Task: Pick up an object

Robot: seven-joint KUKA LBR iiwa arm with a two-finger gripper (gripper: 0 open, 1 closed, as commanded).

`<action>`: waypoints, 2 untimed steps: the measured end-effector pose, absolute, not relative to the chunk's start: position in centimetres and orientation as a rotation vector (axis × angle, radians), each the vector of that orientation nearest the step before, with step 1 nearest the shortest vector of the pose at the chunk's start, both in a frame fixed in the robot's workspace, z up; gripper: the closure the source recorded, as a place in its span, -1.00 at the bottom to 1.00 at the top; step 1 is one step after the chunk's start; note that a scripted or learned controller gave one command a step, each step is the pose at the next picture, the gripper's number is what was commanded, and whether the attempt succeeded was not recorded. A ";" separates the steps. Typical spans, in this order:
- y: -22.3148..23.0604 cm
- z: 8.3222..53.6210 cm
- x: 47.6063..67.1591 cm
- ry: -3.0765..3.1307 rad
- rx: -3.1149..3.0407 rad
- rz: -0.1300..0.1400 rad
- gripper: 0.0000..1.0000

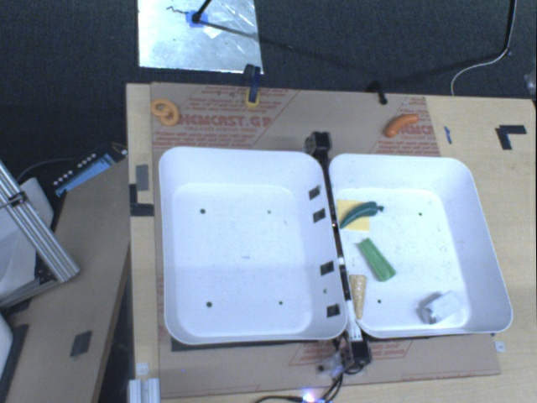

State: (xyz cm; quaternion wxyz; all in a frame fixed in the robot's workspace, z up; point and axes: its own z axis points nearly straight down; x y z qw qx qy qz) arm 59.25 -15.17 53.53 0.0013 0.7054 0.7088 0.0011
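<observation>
R bin (482, 225) has 4 items. Yellow flat piece w/ dark green thing on top (359, 213) sits upper-left, near the divider. Green block (377, 259) lies mid-bin, slanted, just below it. Tan cone (358, 292) is against the L wall, tip down. Grey-white lump (436, 307) is in the lower-R corner, apart from the rest. L bin (176, 225) sits beside it. On the board behind the bins: orange sausage (400, 125), orange ring (165, 112).

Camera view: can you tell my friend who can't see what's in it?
Two white bins sit side by side; the right bin holds a green stick, a yellow piece, a cone and a grey block.
</observation>
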 end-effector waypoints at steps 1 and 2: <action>-14.9 53.5 57.6 2.224 2.216 0.003 1.00; -13.3 53.5 58.9 2.224 2.213 0.003 1.00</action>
